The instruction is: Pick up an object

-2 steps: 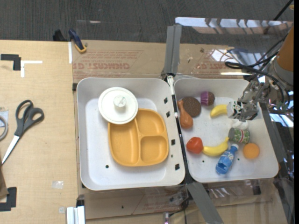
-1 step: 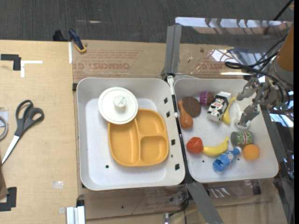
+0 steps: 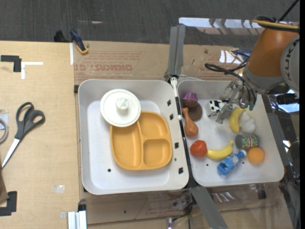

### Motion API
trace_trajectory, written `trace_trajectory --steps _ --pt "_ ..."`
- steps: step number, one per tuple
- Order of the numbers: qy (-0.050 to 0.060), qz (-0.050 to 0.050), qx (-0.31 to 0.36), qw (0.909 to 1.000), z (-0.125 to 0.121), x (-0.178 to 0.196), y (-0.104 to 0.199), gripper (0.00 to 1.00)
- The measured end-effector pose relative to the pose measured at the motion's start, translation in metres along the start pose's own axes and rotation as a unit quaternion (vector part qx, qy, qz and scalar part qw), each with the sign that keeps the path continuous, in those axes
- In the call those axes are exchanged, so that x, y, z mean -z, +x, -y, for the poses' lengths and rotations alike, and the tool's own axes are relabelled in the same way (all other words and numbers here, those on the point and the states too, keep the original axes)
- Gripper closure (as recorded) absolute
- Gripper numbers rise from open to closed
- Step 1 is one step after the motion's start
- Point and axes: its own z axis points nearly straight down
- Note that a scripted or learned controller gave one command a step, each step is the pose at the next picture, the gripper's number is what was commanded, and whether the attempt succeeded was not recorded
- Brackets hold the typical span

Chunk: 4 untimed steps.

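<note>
**Desk:** Where is the claw, and what is under it?

**Operator:** I have the arm (image 3: 274, 49) reaching in from the right, with the claw (image 3: 237, 101) low over the far part of the right bin (image 3: 274, 173). A yellow banana (image 3: 234, 119) stands nearly on end just below the fingers, beside a white fluffy toy (image 3: 247, 123). The fingers look spread around the banana's top, but I cannot tell whether they have closed on it, so I won't call it held.

**Desk:** What else could it pick?

**Operator:** The right bin is crowded, which is likely why the claw comes down steeply from above. Near the divider I see a purple piece (image 3: 190, 98), a brown round item (image 3: 194, 110) and an orange-brown pear shape (image 3: 190, 126). Nearer the front lie a red tomato (image 3: 198, 148), a second banana (image 3: 220, 152), a blue bottle (image 3: 231, 163), an orange ball (image 3: 256, 155) and a small patterned can (image 3: 246, 141). A black-and-white toy (image 3: 215, 108) sits just left of the claw.

**Desk:** And the left bin?

**Operator:** The left bin (image 3: 90, 142) holds a yellow divided tray (image 3: 141, 141) with a white lid (image 3: 120, 107) overlapping its far-left corner. Scissors (image 3: 21, 125) lie on the surface, well apart to the left.
</note>
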Motion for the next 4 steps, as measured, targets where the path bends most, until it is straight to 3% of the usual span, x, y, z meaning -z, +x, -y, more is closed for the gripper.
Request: trace_trajectory --steps 1,2,3,4 --pt "0.0 0.001 -0.068 0.9977 0.016 -0.013 0.018 0.0" --pt "0.0 0.004 -0.067 0.9978 0.016 -0.002 0.016 1.0" --pt "0.0 -0.002 0.059 0.9983 0.051 0.129 0.05 1.0" --pt "0.0 -0.002 0.059 0.9983 0.05 0.129 0.05 0.0"
